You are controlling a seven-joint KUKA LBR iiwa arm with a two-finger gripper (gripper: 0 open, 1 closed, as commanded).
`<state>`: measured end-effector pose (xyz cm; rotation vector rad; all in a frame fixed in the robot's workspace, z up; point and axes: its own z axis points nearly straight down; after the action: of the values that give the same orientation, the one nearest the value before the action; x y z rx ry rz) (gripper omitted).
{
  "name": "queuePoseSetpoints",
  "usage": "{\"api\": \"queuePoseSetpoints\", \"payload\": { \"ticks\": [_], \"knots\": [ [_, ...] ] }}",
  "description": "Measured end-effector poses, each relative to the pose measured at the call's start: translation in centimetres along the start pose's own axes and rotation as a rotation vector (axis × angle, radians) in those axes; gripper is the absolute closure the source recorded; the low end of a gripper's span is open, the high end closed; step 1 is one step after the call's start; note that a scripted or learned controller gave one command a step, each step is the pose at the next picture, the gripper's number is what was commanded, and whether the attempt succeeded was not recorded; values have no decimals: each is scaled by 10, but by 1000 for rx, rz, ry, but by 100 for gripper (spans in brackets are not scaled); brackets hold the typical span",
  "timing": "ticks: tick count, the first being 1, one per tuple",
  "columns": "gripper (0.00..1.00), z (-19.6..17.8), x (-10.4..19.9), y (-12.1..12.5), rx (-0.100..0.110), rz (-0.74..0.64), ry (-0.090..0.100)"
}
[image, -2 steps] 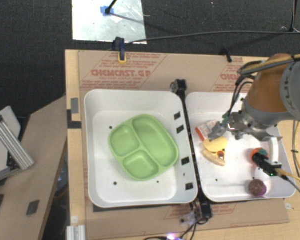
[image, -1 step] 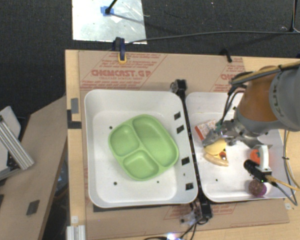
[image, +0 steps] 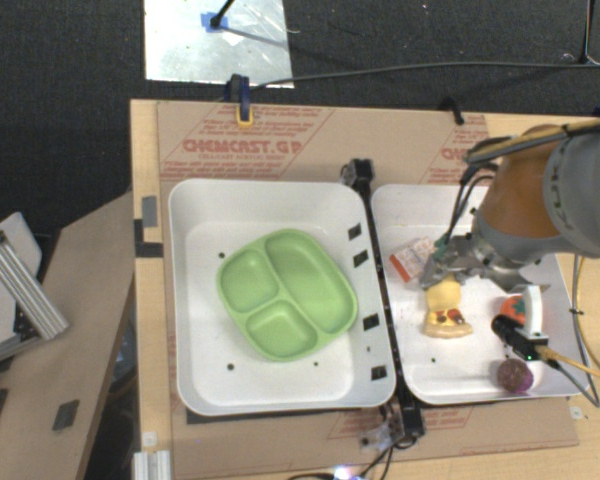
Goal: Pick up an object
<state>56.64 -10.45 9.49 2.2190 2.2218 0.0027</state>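
Several small items lie in the right bin [image: 410, 373], right of centre in the frame. The gripper [image: 443, 271] hovers over a yellow toy [image: 445, 311]; its finger state cannot be told. That toy looks light, rigid and smooth, best pinched across its narrow upper part.

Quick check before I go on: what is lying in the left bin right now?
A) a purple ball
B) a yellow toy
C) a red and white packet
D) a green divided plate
D: the green divided plate lies in the left bin, while the purple ball, yellow toy and red and white packet are all in the right bin.
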Motion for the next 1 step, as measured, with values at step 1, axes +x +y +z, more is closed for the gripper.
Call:
{"api": "queuePoseSetpoints", "payload": {
  "ticks": [1],
  "knots": [
    [100,-51,2,11,-3,-3,-1]
  ]
}}
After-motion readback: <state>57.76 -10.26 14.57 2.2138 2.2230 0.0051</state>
